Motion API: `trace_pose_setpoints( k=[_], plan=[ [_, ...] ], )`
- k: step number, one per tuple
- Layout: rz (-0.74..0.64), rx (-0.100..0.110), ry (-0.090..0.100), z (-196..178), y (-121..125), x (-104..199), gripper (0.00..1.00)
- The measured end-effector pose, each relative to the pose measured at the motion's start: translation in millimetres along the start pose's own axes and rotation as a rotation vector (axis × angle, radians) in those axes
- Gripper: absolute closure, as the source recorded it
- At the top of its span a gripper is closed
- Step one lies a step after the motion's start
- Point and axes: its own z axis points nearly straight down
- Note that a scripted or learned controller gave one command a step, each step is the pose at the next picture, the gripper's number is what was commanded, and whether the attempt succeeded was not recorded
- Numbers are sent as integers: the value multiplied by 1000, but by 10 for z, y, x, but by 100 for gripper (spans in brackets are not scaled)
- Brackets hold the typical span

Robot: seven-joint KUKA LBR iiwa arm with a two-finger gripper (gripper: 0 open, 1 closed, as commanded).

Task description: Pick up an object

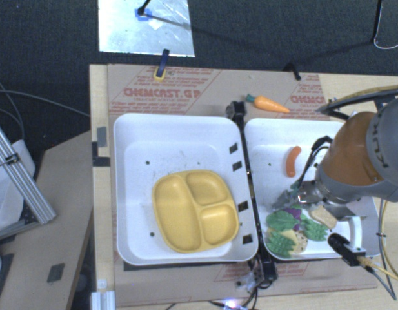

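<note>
We are hovering the gripper (290, 200), jaws spread and empty, over the green toy greens (282, 221) in the right bin (269, 141); they look light, soft, best pinched mid-body.

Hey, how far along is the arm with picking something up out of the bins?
Done: the gripper is down in the right bin, at the pile of green toys.
In hand: nothing visibly held; I can't tell how the grip stands.
Left: grasp and lift one item. The orange sausage lies untouched, and the yellow tray sits in the left bin.
</note>
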Motion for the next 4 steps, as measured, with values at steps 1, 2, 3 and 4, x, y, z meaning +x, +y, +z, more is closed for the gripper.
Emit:
trace_pose_setpoints(
  k=[1, 2, 3, 4],
  plan=[
    [-1, -2, 2, -107, 6, 11, 100],
    [-1, -1, 2, -103, 5, 11, 0],
    [-3, -3, -2, -192, 383, -291, 0],
    [2, -3, -5, 1, 924, -1026, 0]
  ],
)
